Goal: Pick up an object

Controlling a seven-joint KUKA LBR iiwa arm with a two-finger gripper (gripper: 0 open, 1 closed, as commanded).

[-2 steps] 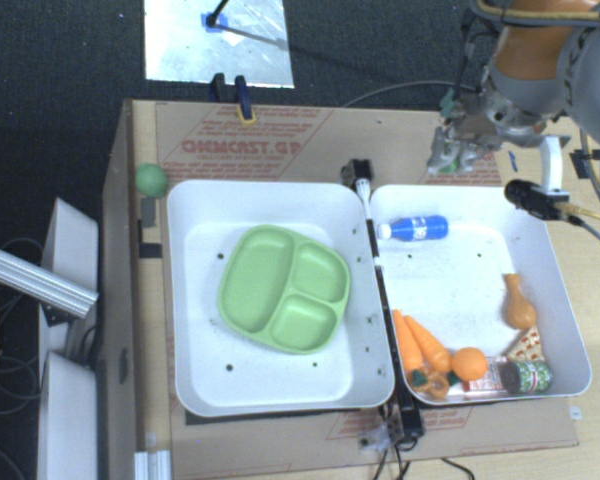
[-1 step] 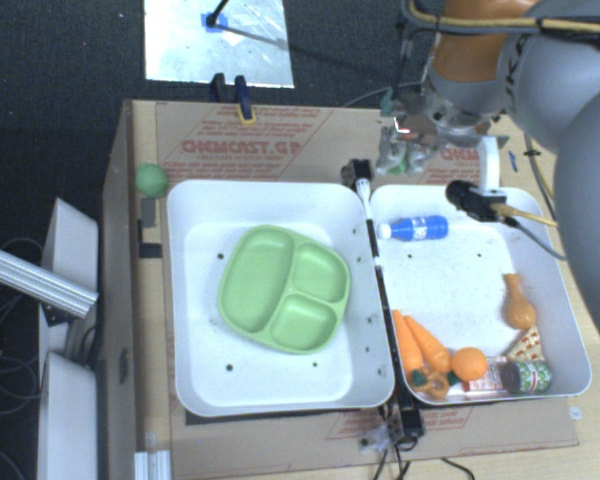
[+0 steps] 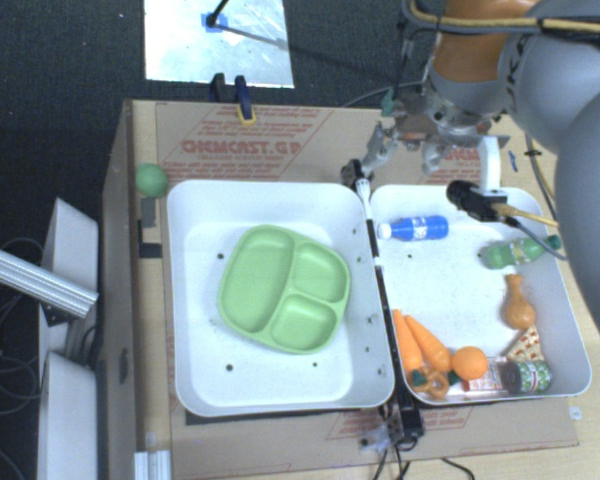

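Note:
My gripper [image 3: 403,157] hangs over the back rim of the right bin [image 3: 570,318], its fingers spread open with nothing between them. Just in front of it a blue and white bottle [image 3: 417,228] lies on its side. Further right a green bottle [image 3: 510,254] lies near the bin's wall, with an orange gourd [image 3: 518,306] in front of it. At the front of this bin are carrots [image 3: 420,343], an orange [image 3: 470,361], a pizza slice [image 3: 527,345] and a dark can [image 3: 529,376].
The left bin [image 3: 195,268] holds a green divided plate [image 3: 285,288]. A green ball [image 3: 151,179] rests on the bench outside that bin's back left corner. A blue and yellow clamp [image 3: 235,93] grips the bench's back edge.

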